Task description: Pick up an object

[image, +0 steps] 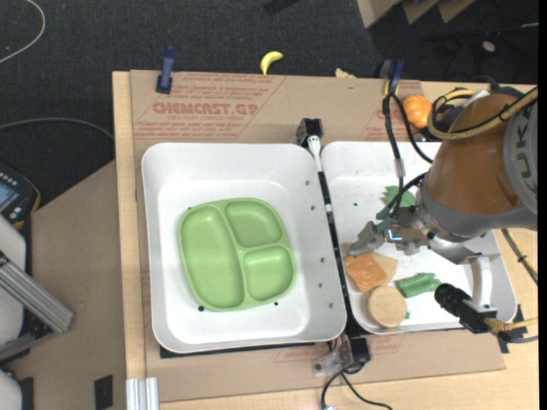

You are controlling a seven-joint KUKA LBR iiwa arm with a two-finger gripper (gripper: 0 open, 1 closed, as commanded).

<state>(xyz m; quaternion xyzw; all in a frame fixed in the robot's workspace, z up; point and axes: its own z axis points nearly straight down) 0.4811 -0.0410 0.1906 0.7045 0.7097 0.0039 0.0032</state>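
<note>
Currently I read the step as approach: the gripper sits low in the right bin, close to that bin's left wall and just beside the orange toy slab. I cannot tell whether the tool is released or clenched, and I see nothing grasped. A round tan disc touches the slab's near edge, and a green toy piece lies just beside both. The green divided plate lies in the left bin, well apart. Next move, in my judgement: centre over the slab, descend, close, then lift without dragging the disc.
</note>
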